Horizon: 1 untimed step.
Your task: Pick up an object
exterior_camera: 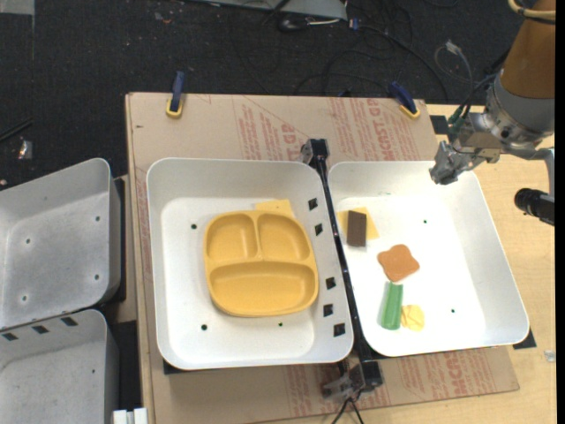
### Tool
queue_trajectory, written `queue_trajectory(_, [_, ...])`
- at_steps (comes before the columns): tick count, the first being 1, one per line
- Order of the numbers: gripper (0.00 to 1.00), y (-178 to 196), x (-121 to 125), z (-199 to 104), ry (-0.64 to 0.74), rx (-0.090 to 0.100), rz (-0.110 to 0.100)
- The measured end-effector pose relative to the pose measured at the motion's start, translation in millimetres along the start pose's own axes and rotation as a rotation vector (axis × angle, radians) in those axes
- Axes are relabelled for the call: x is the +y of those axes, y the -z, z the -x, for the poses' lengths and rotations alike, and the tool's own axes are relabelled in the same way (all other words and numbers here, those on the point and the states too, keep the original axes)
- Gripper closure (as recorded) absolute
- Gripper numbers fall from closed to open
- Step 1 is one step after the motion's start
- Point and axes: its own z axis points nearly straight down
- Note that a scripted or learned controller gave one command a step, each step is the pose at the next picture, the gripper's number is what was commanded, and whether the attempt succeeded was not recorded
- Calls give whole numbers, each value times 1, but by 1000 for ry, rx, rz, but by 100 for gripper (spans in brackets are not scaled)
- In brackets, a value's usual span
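Observation:
The right bin [477,237] holds a brown block [357,228] lying on a pale yellow piece [370,228], an orange bread-shaped piece [398,261], a green cylinder [390,306] and a small yellow piece [412,317]. My gripper [444,168] hangs over the bin's far right corner, well away from these objects. Nothing shows between its fingers.
The left bin [168,237] holds a yellow divided tray [261,264] with a pale yellow piece [275,207] behind it. A black divider [331,237] runs between the bins. Grey panels [53,237] lie at the left. Cables cross the dark floor behind the bench.

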Motion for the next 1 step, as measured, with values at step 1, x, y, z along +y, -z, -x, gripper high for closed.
queue_trajectory(1, [100,-8,-1,-42,-1,0,0])
